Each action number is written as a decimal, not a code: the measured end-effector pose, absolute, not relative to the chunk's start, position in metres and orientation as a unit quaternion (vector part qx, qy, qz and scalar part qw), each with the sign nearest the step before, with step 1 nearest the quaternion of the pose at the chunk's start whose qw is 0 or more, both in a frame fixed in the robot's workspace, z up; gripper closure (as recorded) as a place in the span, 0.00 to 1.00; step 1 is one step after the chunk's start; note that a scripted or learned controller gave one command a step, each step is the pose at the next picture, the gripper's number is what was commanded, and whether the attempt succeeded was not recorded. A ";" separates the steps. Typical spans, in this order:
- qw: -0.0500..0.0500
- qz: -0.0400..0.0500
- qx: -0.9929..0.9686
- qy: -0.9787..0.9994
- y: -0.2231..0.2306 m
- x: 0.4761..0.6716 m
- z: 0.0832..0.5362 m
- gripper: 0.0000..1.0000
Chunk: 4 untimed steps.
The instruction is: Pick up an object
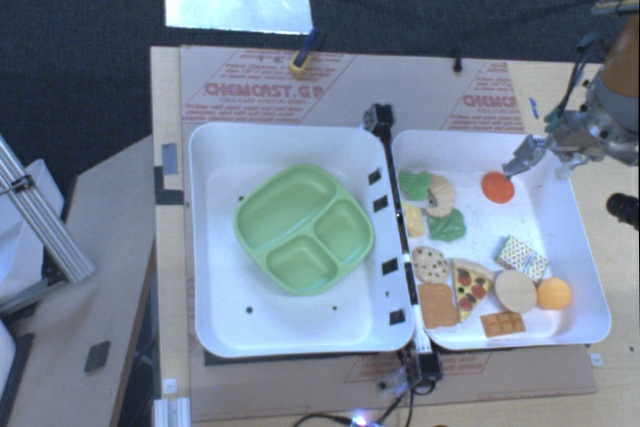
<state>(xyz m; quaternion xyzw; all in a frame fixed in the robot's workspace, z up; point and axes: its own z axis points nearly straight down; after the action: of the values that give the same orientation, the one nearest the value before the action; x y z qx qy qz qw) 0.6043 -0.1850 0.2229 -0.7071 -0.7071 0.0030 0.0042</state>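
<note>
**Claw poised over the right bin's far edge, beside the red-orange piece**

The claw (524, 158) is seen at the far right of the right bin (580, 245), its grey fingertip ending just beside a round red-orange toy piece (497, 187). Whether the claw is spread or pressed together cannot be told, and nothing is seen pinched in it.

The remaining toy food is spread across the right bin. Green leafy pieces (447, 224) are placed near its left wall, with a cookie (430, 263) and a pizza slice (470, 285) toward the near edge. A brown cracker (437, 305) is set at the near-left corner. A chequered block (523, 257), a pale disc (515, 291), an orange ball (553, 293) and a small waffle (502, 323) are gathered at the near-right corner.

A green divided plate (304, 229) is held in the middle of the left bin (215, 245).
</note>
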 end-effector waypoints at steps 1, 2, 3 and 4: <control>-0.001 0.000 -0.706 -0.708 -0.184 0.606 0.231 0.00; -0.001 0.000 -0.707 -0.708 -0.193 0.603 0.180 0.00; -0.001 0.000 -0.706 -0.708 -0.193 0.608 0.139 0.00; -0.001 0.000 -0.706 -0.708 -0.192 0.609 0.089 0.00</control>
<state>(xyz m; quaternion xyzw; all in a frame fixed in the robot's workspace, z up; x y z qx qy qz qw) 0.6091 -0.1924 0.0894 -0.7064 -0.7078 -0.0003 -0.0008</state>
